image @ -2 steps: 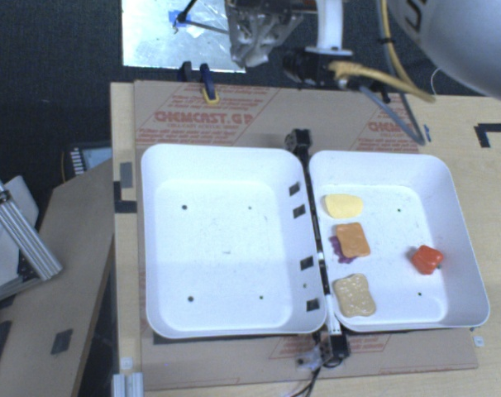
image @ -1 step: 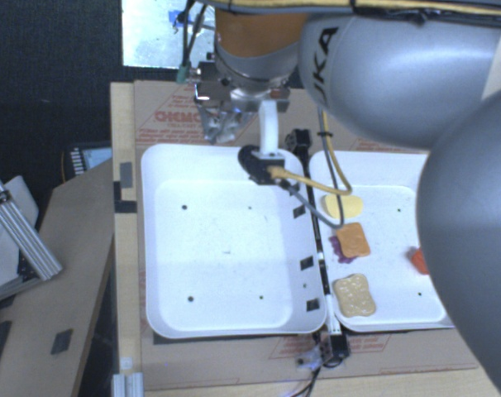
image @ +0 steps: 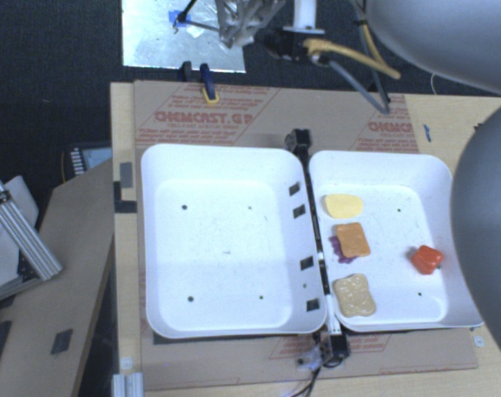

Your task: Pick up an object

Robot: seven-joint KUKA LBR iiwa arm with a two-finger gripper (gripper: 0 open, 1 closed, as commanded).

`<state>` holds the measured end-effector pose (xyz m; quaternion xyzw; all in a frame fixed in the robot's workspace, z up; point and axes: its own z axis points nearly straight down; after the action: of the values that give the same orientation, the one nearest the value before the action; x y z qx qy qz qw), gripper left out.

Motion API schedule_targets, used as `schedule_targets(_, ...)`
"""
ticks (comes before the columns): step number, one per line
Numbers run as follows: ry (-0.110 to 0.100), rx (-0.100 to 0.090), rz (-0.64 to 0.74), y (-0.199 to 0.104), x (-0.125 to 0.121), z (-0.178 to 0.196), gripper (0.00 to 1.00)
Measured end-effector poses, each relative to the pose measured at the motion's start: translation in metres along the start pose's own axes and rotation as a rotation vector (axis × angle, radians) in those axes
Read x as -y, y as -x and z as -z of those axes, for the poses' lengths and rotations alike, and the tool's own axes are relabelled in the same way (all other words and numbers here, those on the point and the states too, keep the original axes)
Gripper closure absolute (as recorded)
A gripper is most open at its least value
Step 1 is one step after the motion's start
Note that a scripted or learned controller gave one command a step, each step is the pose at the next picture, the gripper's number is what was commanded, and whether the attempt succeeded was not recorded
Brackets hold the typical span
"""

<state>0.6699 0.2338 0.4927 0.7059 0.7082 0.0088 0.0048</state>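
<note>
Gripper (image: 238,19), blurred, hanging over the far edge of the worktop (image: 333,114), well apart from both bins; spread or pressed together, impossible to tell. Lying in the right bin (image: 383,160): yellow piece (image: 343,206), orange piece (image: 352,240) and tan piece (image: 354,295) lining its left side from far to near, red object (image: 427,259) sitting toward its right. Adjoining on the left: left bin (image: 217,151).
</note>
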Motion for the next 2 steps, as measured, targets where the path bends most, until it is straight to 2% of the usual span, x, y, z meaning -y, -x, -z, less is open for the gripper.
schedule_targets(1, -0.033, 0.010, -0.004, 0.031, 0.047, -0.165, 1.00)
schedule_targets(2, -0.012, 0.003, 0.002, -0.001, 0.011, -0.128, 1.00)
